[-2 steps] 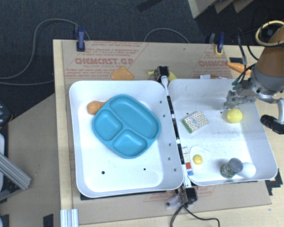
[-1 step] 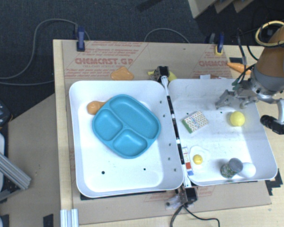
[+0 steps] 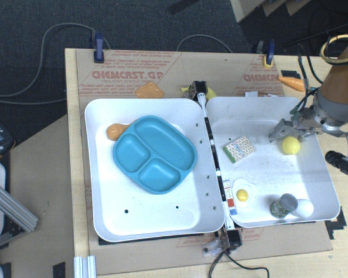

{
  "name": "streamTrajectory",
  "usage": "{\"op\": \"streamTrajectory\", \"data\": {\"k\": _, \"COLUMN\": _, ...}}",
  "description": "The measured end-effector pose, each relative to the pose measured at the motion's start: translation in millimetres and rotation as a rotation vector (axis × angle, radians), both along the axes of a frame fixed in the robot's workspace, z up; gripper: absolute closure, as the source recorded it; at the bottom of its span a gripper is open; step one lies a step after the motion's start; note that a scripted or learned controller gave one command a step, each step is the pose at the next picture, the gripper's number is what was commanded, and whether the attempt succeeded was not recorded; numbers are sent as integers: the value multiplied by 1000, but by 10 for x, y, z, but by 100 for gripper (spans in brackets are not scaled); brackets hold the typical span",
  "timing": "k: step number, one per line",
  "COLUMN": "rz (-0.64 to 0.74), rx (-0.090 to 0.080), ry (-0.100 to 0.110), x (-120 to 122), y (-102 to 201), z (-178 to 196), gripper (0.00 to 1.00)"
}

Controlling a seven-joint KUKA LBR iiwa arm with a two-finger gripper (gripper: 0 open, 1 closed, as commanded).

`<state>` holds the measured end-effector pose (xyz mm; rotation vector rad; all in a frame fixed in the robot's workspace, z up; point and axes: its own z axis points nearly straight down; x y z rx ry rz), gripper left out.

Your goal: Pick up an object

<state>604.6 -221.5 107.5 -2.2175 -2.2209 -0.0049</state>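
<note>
Where the fingers (image 3: 289, 133) splay, yellow ball (image 3: 290, 146) just below, right bin (image 3: 313, 172)

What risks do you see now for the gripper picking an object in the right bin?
The yellow ball sits right beside the gripper; being round, it may roll off if nudged. It also lies near the right bin's far-right wall, so the arm has little room there.

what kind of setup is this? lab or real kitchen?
Most likely a robot lab test bench, not a kitchen: two white bins clamped to a board with blue clamps, cables trailing over dark carpet, and toy items such as a blue divided plate and a yellow ball.
</note>
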Motion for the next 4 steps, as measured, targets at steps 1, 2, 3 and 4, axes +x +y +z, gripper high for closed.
{"op": "streamTrajectory", "data": {"k": 1, "rz": -1, "rx": -4, "ry": -2, "x": 6, "y": -10, "z": 99, "gripper": 100}}
{"op": "streamTrajectory", "data": {"k": 2, "rz": -1, "rx": -3, "ry": -1, "x": 5, "y": -9, "z": 96, "gripper": 0}}
{"op": "streamTrajectory", "data": {"k": 3, "rz": -5, "rx": 0, "ry": 7, "x": -1027, "y": -17, "z": 4, "gripper": 0}}
{"op": "streamTrajectory", "data": {"k": 4, "rz": -2, "rx": -5, "ry": -2, "x": -976, "y": -17, "z": 109, "gripper": 100}}
